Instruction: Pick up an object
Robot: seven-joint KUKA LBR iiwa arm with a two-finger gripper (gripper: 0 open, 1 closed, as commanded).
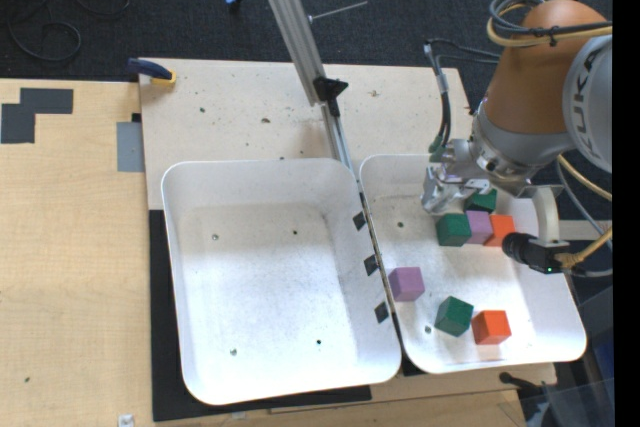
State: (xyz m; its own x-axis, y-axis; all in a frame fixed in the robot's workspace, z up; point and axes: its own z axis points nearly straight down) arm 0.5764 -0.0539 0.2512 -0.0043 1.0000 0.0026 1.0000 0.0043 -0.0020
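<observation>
Nearest the camera, along the front of the right bin [560, 340], an orange cube [491, 326] and a green cube [455, 315] are sitting just beside each other, with a purple cube [406, 283] lying a little further back near the divider. Behind these, a tight cluster is forming the likely target: a green block [453, 229] touching a pink block [479, 226] and an orange block [500, 230], with another green block [483, 201] partly hidden behind. The gripper [443, 190] is hovering directly over this cluster's rear left edge; how wide it is standing, and whether it is gripping anything, cannot be told from this angle. The step in hand appears to be the descent toward a pick; the next move is calling for isolating one block from its touching neighbours. The left bin [200, 215] is lying alongside. Beyond, the speckled bench [230, 110] is bearing a slanted aluminium rail [295, 25], and dark carpet with cables [40, 25] is filling the far room.
</observation>
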